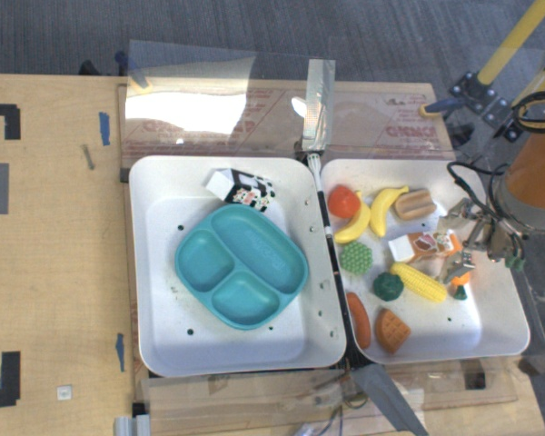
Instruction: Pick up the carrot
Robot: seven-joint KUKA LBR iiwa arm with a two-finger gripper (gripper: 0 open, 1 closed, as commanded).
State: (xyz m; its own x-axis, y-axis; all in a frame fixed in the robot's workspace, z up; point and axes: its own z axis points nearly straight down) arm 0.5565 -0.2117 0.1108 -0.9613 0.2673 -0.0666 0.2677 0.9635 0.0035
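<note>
The carrot [459, 278] is a small orange piece with a green tip, lying near the right wall of the right bin [500, 334], just right of the yellow corn cob [420, 282]. My gripper [463, 245] hangs low over the bin's right side, directly above and touching or nearly touching the carrot's upper end. Its metal parts hide the top of the carrot. The grey arm with its orange band [536, 175] comes in from the right edge.
Around the carrot lie a white-and-red box [416, 244], broccoli [388, 286], lettuce [355, 258], two bananas [379, 209], a tomato [343, 201], a bun [413, 204], a sausage [359, 321] and a brown pastry [392, 330]. The left bin [154, 334] holds a teal divided plate [242, 264] and a small carton [245, 189].
</note>
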